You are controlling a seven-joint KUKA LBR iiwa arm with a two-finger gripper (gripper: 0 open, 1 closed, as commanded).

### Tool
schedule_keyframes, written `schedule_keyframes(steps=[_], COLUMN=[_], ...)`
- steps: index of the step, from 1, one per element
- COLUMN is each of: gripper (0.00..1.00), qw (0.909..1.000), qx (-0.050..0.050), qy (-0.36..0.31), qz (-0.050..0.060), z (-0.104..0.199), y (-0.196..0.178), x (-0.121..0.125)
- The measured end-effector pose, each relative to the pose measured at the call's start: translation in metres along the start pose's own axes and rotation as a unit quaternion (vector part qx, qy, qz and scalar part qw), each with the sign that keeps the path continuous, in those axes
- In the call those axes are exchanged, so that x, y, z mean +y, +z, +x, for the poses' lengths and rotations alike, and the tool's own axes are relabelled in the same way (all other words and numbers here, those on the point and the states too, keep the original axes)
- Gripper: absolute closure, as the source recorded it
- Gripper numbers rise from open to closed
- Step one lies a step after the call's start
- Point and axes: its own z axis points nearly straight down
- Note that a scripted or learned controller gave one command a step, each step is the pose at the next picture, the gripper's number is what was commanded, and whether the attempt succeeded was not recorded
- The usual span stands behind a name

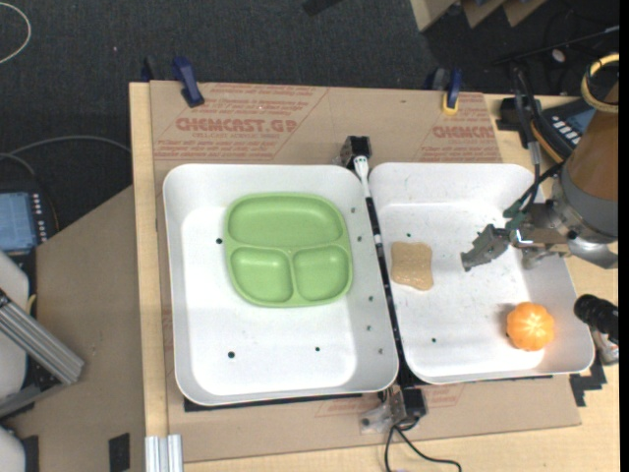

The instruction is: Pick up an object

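Approach step. Grey two-finger gripper hovering in right white bin, jaws empty, width undeterminable. Tan rectangular sponge near; next: align, descend.

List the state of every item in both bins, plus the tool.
Green divided plate: flat in the left bin, its compartments bare.
Tan sponge: flat at the right bin's left side.
Orange: resting in the right bin, untouched.
Tool: over the right bin, holding nothing.

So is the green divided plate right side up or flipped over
Right side up. The green divided plate in the left bin shows its three hollow compartments facing up: one wide above, two smaller below.
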Motion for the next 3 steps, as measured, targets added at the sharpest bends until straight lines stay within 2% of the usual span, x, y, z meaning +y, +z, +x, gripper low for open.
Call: schedule_keyframes(steps=[1,2,3], gripper=[0.0,1.0,1.0], qw=[1.0,1.0,1.0], qx=[0.002,0.0,-0.001], qy=[-0.007,0.0,0.003], qz=[-0.003,-0.002,0.004], z=[0.124,0.116,0.077], y=[-0.055,-0.062,0.001], x=[-0.01,-0.01,-0.012])
